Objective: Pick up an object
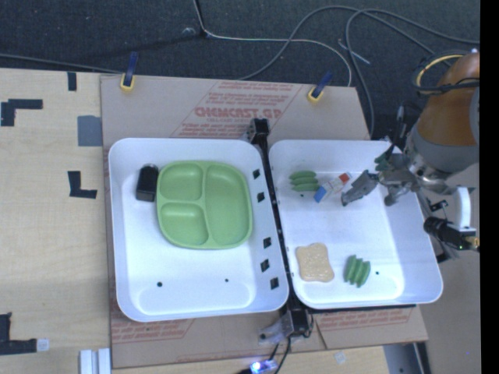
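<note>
In the right bin (405, 240) lie a green pod-like piece (304, 181), a small blue block (320, 195), a small red and white piece (341, 181), a tan bread-like slab (314, 262) and another green piece (357, 271). My gripper (376, 188) hangs over the upper right part of this bin, its two grey fingers spread apart with nothing between them. It is to the right of the small red and blue pieces, apart from them. The arm comes in from the right edge.
The left bin (132, 271) holds a green divided plate (204, 205) and a small black block (146, 183) beside the plate's left edge. A black divider (270, 224) runs between the bins. Cables cross the dark floor at the back.
</note>
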Controlling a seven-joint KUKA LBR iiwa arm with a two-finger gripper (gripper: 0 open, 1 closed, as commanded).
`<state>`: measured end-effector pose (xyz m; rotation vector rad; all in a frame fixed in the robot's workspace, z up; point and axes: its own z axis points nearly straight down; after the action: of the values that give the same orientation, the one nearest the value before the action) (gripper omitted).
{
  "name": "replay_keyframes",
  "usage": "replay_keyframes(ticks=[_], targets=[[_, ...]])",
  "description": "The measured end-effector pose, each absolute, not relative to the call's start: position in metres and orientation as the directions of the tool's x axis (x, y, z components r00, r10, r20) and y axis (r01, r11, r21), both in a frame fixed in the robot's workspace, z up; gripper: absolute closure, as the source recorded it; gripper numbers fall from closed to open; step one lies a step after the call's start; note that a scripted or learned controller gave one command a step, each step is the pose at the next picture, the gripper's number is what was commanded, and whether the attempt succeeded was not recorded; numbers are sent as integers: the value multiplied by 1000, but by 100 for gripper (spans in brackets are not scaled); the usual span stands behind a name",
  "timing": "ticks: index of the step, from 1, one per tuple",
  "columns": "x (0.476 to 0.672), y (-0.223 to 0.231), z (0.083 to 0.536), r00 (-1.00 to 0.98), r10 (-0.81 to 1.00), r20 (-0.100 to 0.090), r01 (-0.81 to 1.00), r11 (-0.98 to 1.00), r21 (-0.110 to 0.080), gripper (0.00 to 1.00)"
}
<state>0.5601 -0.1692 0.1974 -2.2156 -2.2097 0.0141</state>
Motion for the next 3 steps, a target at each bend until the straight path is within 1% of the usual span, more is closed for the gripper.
replay_keyframes(ticks=[1,2,3], targets=[[563,-169,205,-1,1000,0,1000,1,-2,0],[572,-168,155,-2,1000,0,1000,2,-6,0],[574,-162,92,-2,1000,1,1000,2,-7,0]])
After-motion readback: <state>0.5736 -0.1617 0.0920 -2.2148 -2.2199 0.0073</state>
